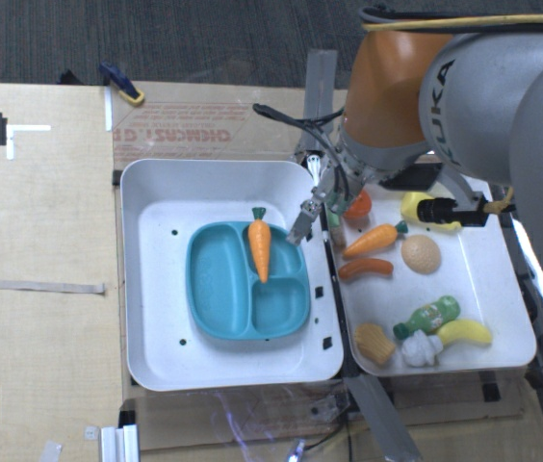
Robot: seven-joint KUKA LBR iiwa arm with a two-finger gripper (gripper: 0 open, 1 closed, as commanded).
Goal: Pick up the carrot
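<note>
The carrot (259,245) lies on the blue tray (216,282) in the left bin (146,287), long axis running up-down in frame. The gripper (306,221) hangs just right of it; whether it is spread cannot be told.

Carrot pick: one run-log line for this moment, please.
carrot: lying on teal tray, left bin | gripper: beside carrot, right of it | grasp: not yet
</note>
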